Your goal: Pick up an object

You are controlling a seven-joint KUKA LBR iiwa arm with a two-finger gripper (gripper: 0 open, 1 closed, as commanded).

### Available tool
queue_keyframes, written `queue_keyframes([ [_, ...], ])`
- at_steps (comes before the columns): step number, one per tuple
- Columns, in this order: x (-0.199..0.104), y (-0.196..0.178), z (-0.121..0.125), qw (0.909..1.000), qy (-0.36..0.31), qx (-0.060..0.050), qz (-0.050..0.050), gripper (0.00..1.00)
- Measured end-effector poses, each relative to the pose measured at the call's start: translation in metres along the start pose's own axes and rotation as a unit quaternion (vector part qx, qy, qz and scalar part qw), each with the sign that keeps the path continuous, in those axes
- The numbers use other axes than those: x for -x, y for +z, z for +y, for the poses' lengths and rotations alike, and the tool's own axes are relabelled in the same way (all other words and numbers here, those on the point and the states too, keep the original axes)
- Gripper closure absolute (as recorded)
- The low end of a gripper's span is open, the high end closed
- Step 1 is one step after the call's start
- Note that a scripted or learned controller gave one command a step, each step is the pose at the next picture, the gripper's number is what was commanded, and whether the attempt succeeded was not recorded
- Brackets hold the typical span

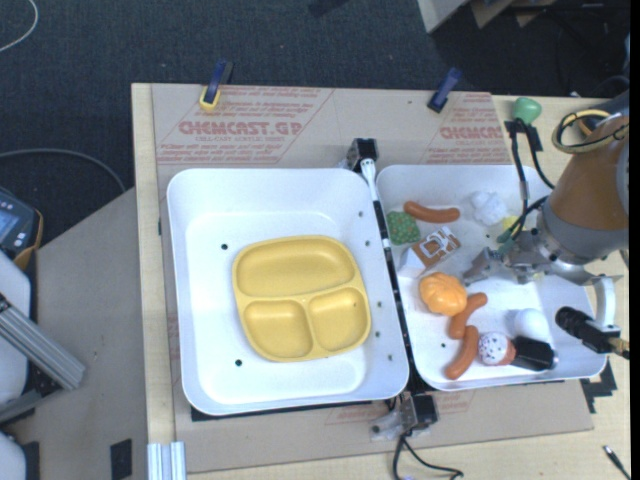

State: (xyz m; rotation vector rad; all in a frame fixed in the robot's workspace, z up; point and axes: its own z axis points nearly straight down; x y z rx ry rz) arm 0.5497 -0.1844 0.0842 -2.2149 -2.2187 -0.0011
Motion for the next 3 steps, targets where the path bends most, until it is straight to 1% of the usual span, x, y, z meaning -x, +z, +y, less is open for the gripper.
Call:
queue_keyframes([
  [1,0.001,-0.011,0.000,1.0000,0.001,0.002,-0.002,1.00],
  [2,0.004,-0.055,-0.001,1.0000,0.001,0.005,-0.004,1.00],
  [3,0.007,-0.119,-0.002,1.0000,0.001,0.006,-0.004,1.00],
])
